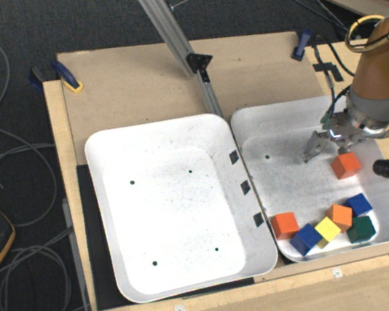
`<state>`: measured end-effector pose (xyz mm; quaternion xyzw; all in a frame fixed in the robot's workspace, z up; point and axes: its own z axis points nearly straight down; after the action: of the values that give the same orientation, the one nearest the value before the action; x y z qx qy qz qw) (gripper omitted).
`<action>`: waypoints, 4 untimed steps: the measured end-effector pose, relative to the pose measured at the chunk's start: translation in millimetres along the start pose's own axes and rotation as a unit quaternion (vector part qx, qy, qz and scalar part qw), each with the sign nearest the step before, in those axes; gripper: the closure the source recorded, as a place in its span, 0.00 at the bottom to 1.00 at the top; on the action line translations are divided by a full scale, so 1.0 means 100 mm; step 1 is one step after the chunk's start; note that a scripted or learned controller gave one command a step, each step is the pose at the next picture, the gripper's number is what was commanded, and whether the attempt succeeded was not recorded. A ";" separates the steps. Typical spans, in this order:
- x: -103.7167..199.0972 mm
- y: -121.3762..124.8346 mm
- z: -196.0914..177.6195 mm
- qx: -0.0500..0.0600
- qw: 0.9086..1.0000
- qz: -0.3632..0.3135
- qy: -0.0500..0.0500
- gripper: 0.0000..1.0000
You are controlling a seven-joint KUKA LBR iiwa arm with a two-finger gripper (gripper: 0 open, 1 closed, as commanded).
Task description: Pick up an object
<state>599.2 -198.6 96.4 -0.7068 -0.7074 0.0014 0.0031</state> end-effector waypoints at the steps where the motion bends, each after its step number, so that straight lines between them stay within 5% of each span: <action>1: 0.00 0.02 -0.15 -0.004 1.000 0.000 -0.001 1.00; 4: 0.06 0.21 -1.67 -0.007 1.000 0.000 -0.002 1.00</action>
<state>621.7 -192.7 263.3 -0.7065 -0.7077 -0.0020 -0.0035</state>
